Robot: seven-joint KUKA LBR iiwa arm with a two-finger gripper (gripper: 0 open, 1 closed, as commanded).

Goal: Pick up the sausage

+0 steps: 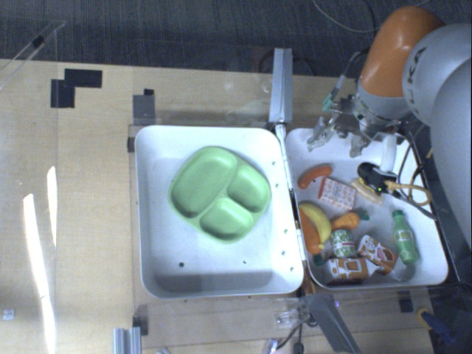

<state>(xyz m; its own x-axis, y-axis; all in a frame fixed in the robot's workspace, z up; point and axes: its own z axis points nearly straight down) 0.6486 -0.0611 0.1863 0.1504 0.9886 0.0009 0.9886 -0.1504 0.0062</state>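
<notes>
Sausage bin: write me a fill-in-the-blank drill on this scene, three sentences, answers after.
1. The sausage lies in the ____ bin.
2. The divided plate in the other bin is coloured ____.
3. The yellow fruit below the sausage is a ____.
Answers: right; green; banana

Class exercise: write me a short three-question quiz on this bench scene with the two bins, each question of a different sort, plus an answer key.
1. True or false: the sausage lies in the same bin as the green plate.
2. Which lies nearest the sausage? A) green bottle B) red-and-white packet C) juice carton
3. Fill in: the tool is above the far end of the ___ bin.

Key: 1 false. 2 B. 3 right.
</notes>
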